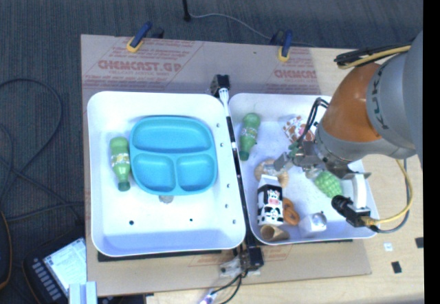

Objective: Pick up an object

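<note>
Over the right-hand shallow white bin (242, 179), seen from the fixed overhead camera, the grey arm with its orange band reaches in from the right and hangs its two-finger gripper (297, 156) low above the middle of the clutter; whether it is spread or closed I cannot tell, since the wrist body hides that part. Nearest to it, just to its left and slightly toward the camera, lies a small tan rounded piece (265, 171) beside the top of a black-and-white cow-patterned carton (271, 204), whose long axis runs roughly up and down the frame. Farther left, along the bin's dividing wall, a green plastic bottle (247, 133) lies with its long axis nearly parallel to that wall. A light green ridged toy (328, 183) sits just right of the gripper, partly under the arm. By my judgement the tan piece or the carton is the likeliest target, needing only a short shift leftward. Room is tight: objects crowd together on the smooth white floor. Well apart, the left white bin (103, 220) holds a blue three-compartment plastic tray (172, 155) and a second green bottle (120, 163) beside it.
</note>
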Tool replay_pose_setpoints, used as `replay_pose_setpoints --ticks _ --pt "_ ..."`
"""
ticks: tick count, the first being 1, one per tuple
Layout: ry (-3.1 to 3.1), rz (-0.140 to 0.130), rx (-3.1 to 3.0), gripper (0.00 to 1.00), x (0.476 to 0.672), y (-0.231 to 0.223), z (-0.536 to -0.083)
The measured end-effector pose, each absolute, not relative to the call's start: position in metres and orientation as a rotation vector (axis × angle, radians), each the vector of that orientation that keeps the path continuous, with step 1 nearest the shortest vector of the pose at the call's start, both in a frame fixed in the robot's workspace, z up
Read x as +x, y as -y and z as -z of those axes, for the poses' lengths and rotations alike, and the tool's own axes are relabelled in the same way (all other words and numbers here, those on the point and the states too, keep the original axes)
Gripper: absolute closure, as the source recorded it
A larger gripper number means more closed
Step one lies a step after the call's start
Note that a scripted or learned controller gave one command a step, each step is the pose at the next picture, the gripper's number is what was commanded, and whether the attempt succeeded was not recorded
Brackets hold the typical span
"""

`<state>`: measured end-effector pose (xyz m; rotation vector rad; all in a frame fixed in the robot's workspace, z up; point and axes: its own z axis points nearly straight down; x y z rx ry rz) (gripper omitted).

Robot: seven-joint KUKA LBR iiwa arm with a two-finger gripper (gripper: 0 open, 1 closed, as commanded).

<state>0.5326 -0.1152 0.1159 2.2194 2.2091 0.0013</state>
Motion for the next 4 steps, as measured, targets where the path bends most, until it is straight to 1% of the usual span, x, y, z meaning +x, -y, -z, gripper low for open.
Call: replay_pose_setpoints --ticks 1,2,3,4 --pt "-2.213 -0.008 2.216 0.00 0.488 0.111 -0.088" --pt "-2.205 -0.008 2.215 1.00 0.489 0.113 -0.099" --pt "-2.221 -0.001 2.219 1.00 0.485 0.048 -0.262" --pt "-2.219 0.005 2.223 1.00 0.536 0.127 -0.192"
